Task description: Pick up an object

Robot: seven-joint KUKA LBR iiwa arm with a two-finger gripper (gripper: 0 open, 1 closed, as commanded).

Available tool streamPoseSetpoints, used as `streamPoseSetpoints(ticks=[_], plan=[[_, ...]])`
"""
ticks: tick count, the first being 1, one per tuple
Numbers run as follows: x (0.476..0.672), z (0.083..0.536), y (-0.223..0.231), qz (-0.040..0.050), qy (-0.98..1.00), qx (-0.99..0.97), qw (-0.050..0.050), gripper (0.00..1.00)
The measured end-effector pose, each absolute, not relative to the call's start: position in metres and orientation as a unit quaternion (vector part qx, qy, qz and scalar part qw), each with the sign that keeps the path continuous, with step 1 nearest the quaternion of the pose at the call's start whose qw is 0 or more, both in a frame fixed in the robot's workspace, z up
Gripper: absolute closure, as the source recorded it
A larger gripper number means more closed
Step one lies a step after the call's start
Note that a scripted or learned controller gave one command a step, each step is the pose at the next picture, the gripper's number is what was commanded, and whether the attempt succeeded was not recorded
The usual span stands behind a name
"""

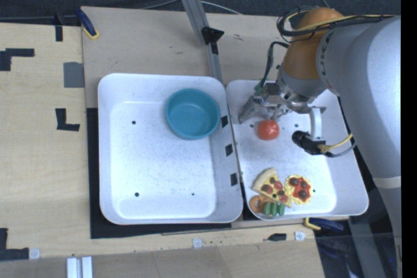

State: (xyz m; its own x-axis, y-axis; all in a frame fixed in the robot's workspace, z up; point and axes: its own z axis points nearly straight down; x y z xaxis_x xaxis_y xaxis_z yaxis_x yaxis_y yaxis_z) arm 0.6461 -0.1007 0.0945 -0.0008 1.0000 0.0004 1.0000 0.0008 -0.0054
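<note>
In the right bin (345,202), a small red ball (268,130) lies near the middle. My gripper (263,115) hangs just above and behind it, reaching in from the right. Its fingers (247,112) are spread open, and the ball sits just in front of the gap, not clasped between them. Near the bin's front edge lie two toy pizza slices (283,187) with a small green piece (273,209) beside them. A blue bowl (192,114) stands upright at the back right of the left bin (130,172).
A slanted metal pole (195,6) runs from the top down to the ridge between the bins. A black cable end (306,141) hangs from the wrist to the right of the ball. The arm's grey body (371,94) covers the right bin's far right side.
</note>
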Motion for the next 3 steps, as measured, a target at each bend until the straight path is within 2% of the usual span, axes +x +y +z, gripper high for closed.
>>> streamPoseSetpoints(ticks=[1,3], plan=[[0.647,0.108,-0.101,0.0003,-0.708,-0.707,0.000,1.00],[0.643,0.195,-0.094,-0.0011,-0.707,-0.707,-0.001,1.00]])
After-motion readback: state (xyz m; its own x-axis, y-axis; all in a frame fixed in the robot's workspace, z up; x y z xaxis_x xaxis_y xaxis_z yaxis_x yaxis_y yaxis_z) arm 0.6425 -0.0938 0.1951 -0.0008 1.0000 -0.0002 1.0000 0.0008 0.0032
